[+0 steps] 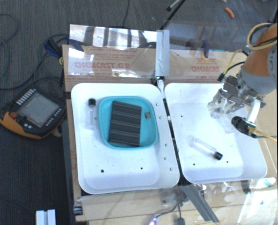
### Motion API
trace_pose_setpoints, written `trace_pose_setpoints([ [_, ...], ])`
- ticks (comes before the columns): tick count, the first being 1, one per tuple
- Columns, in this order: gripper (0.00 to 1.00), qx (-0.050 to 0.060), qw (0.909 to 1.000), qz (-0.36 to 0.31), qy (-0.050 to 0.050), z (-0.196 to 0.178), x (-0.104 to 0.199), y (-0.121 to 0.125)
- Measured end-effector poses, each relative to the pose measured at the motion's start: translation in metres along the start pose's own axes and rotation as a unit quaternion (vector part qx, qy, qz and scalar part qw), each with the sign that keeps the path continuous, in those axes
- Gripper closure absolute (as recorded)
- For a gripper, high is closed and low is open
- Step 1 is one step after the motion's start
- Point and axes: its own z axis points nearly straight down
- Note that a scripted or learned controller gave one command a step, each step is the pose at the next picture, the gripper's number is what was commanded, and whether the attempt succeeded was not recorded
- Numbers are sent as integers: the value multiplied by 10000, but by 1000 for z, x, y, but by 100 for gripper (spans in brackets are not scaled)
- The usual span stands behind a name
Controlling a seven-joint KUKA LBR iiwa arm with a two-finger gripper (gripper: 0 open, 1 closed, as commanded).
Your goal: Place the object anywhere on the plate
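Vial in right bin, below gripper — apart

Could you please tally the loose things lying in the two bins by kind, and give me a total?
Clear vials with black caps: 2 — one left of the plate, one in the right bin
Teal plate: 1
Dark ribbed block on the plate: 1
Small dark piece on the plate: 1
Total: 5
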Motion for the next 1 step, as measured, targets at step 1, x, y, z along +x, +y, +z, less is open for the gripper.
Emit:
trace_pose_setpoints([
  [1, 0, -2, 10000, 0, 0, 0, 0, 0],
])
